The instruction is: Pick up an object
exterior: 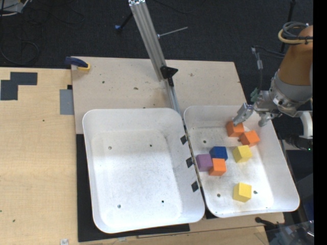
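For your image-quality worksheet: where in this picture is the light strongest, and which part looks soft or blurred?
Camera view: the light is strongest on the left bin, whose floor washes out to near-pure white; the right bin is lit more evenly; the gripper looks slightly soft next to the crisp blocks; the floor beyond the bench stays dark.

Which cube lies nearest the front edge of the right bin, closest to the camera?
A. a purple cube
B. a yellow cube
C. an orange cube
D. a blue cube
B: in the right bin a yellow cube sits alone lowest in the view, below the cluster of the blue cube, purple cube and orange cube.
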Robot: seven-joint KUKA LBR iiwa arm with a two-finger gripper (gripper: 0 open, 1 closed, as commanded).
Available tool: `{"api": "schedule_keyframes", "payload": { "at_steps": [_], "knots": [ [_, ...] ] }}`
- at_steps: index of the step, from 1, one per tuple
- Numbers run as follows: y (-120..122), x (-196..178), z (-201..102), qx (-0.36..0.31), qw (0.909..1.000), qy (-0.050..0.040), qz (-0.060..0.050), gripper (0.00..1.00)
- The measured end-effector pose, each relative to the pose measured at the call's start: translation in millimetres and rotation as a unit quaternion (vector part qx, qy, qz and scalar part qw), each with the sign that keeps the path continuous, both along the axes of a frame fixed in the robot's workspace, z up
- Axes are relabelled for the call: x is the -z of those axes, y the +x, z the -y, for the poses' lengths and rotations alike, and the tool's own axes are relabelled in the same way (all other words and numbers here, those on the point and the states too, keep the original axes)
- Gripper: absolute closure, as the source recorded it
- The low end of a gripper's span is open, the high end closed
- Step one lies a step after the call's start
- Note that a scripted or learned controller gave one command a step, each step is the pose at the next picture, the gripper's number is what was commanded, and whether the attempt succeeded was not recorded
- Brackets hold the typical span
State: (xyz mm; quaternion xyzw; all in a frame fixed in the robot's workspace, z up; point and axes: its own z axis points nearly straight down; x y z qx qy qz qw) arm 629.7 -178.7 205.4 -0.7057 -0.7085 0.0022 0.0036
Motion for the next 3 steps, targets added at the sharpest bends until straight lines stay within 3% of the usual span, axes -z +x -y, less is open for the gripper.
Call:
{"api": "schedule_keyframes", "payload": {
  "at_steps": [1,2,3],
  "knots": [
    [0.6,65.0,-2.6,0.001,1.0,0.0003,-0.001,0.0],
    [3.3,92.1,-2.0,0.001,1.0,-0.0018,0.007,0.0],
    [1.0,87.0,-1.7,0.003,1.0,-0.0006,0.003,1.0]
  ]
}}
